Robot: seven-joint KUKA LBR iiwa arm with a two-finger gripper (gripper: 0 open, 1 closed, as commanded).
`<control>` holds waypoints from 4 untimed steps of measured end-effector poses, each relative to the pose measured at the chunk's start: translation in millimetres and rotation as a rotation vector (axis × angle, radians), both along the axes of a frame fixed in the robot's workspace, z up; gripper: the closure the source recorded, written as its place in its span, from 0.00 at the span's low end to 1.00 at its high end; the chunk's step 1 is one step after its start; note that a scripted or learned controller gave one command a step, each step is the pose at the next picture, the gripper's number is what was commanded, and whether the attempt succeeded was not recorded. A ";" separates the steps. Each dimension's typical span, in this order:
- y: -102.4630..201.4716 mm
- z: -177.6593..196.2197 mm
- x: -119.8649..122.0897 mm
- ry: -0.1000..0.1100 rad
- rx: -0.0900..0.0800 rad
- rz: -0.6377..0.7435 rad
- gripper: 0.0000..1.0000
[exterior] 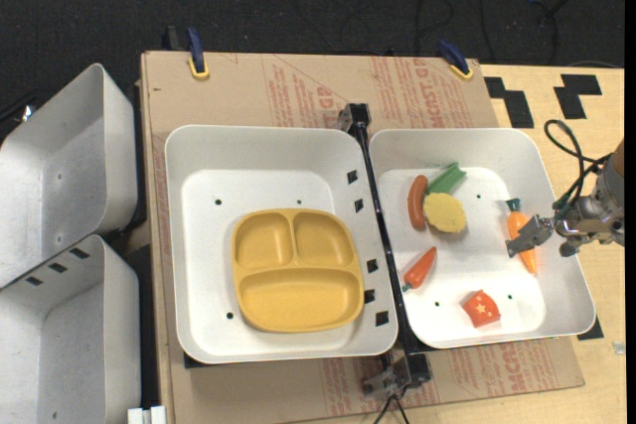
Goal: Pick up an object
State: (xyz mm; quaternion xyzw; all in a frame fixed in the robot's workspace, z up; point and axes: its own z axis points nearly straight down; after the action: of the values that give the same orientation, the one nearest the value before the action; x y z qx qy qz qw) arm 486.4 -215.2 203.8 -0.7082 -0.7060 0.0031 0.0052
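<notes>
The gripper (534, 235) comes in from the right side and sits low over the right bin (527, 149), close to that bin's right wall. Right under it and touching it in this view is a small toy carrot (520, 235), orange with a bit of green at its top end. The carrot's long side runs up and down the picture, from the green end near the top to the orange tip lower down, which pokes out below the gripper. Dark finger parts lie across the middle of the carrot, so it is too hard to tell if the fingers are open, closed, or gripping the carrot. The carrot looks like the thing the arm is going for, since it is much nearer than anything else. The other toys all lie to the left of the gripper: a yellow corn cob (445, 212) with a green piece (447, 178) above it, a red sausage (416, 202) beside the corn, a red chili pepper (421, 267) near the middle divider, and a red block (481, 309) toward the front. The left bin (199, 154) holds a yellow divided plate (296, 270), well apart from the gripper. To get a good hold, the fingers would likely need to close across the carrot's thin sides, left and right.
</notes>
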 end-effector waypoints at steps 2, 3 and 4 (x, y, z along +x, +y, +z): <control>3.6 -37.3 1.0 -0.009 -0.002 0.002 0.00; 6.6 -85.5 -8.4 -0.007 -0.001 0.001 0.00; 7.5 -113.3 -8.9 -0.009 -0.002 0.002 0.00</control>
State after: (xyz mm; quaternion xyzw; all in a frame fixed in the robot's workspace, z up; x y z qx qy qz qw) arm 477.5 -207.7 90.4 -0.7074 -0.7068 0.0006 0.0015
